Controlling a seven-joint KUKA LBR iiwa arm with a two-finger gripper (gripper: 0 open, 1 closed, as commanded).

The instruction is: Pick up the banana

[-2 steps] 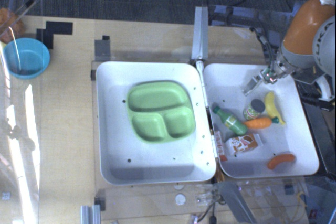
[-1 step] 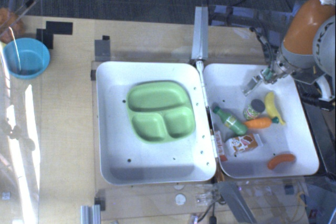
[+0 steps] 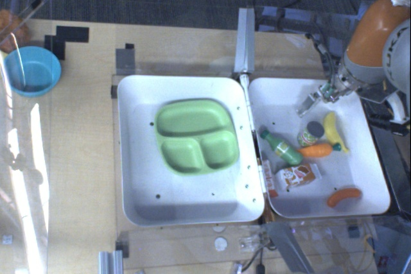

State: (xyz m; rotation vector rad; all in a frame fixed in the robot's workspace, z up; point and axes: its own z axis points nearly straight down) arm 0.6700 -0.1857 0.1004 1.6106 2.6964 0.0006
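Note:
The yellow banana (image 3: 332, 130) lies in the right bin (image 3: 282, 96), near its right wall, with one end touching an orange carrot (image 3: 316, 151). My gripper (image 3: 311, 103) hangs over the bin's back part, up and to the left of the banana and apart from it. Its fingers stand open with nothing between them. The grey arm with its orange band (image 3: 376, 35) comes in from the upper right.
A small round can (image 3: 311, 133) sits just left of the banana. A green bottle (image 3: 281, 147), a brown carton (image 3: 297, 176) and a red sausage (image 3: 344, 197) also lie in the right bin. The left bin holds a green divided tray (image 3: 196, 136). A blue bowl (image 3: 32, 70) stands far left.

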